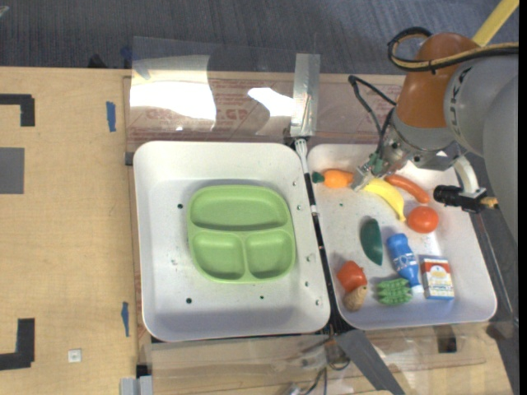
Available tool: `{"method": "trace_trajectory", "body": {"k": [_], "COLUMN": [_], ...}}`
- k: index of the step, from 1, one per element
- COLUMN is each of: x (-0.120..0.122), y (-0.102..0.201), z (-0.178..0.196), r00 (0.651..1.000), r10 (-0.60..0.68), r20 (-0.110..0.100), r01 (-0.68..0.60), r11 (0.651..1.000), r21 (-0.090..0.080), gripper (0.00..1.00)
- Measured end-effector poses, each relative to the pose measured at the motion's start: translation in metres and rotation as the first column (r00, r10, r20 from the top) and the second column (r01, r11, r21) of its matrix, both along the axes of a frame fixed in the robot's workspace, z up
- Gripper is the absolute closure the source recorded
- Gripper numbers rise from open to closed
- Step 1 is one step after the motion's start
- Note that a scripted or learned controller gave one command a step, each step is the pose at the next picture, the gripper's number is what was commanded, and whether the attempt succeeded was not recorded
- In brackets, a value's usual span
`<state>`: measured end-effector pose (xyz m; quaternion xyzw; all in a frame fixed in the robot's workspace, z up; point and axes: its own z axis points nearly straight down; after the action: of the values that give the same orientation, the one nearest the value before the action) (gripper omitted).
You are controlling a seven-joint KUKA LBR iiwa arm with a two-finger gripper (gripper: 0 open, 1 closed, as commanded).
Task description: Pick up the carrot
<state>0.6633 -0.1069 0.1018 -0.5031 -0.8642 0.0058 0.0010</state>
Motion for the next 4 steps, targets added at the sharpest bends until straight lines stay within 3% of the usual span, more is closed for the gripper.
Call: {"method": "trace_trajectory", "body": {"k": [1, 2, 3, 4], "x": [-0.038, -0.062, -0.048, -0.117], "y": [0.057, 0.138, 0.066, 0.126], "z": [0.09, 0.083, 0.083, 0.085], "r00": [0.997, 0.984, 0.999, 0.992], "r10": [-0.074, -0.176, -0.034, -0.129], "r20": [0.018, 0.005, 0.012, 0.006], "r01": [0.073, 0.176, 0.034, 0.129], "r11": [0.997, 0.984, 0.999, 0.992], "r21": [0.012, 0.011, 0.007, 0.011], "gripper": [1.0, 1.0, 1.0, 1.0]}}
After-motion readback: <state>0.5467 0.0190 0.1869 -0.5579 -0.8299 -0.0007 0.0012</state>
